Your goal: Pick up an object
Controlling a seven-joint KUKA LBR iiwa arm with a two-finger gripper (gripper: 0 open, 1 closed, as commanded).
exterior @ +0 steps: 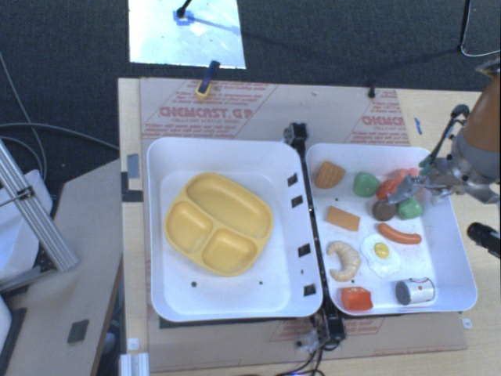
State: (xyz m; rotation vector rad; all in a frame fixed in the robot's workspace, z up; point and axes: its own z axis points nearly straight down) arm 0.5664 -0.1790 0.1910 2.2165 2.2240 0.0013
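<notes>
Gripper point(407, 185) low over toy-food cluster in right bin point(454, 288); finger state unclear. Grasp step; next: close, lift.

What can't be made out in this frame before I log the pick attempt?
- Hand: finger state is too small and cluttered to read among the toys.
- Brown piece and red piece under the hand: identity is unclear and contact cannot be judged.
- Arm: cut off by the right edge.
- Small green piece: partly covered by the hand.
</notes>
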